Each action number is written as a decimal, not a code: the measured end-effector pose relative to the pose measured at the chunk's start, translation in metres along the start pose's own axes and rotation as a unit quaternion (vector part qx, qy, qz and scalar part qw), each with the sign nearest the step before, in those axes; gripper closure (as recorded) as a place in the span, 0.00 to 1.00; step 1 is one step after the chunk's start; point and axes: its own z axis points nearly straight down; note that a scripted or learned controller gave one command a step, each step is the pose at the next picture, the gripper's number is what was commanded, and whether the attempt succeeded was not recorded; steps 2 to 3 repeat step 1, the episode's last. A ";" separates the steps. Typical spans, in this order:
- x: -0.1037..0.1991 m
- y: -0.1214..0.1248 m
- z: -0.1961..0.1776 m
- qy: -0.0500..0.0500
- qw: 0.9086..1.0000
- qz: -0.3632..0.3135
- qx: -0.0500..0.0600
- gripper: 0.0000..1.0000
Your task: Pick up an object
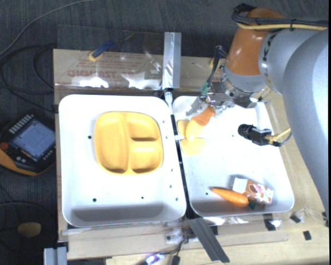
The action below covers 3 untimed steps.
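Note:
My gripper is low over the back left corner of the right bin, reaching down from the orange-banded wrist. A small orange object sticks out down and to the left from between its fingers, so the gripper is shut on it. Right under it a pale yellow rounded object lies against the bin's left wall. An orange carrot lies near the bin's front edge. Beside the carrot is a small white and red carton.
The left bin holds a yellow divided plate in its middle. A black part on the arm hangs over the right bin's right half. A metal divider post stands behind the seam between the bins.

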 end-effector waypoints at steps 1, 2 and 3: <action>0.000 0.028 0.000 -0.001 0.998 -0.066 0.000 1.00; 0.000 0.028 0.000 -0.001 0.998 -0.066 0.000 1.00; 0.000 0.028 0.000 -0.001 0.998 -0.066 0.000 1.00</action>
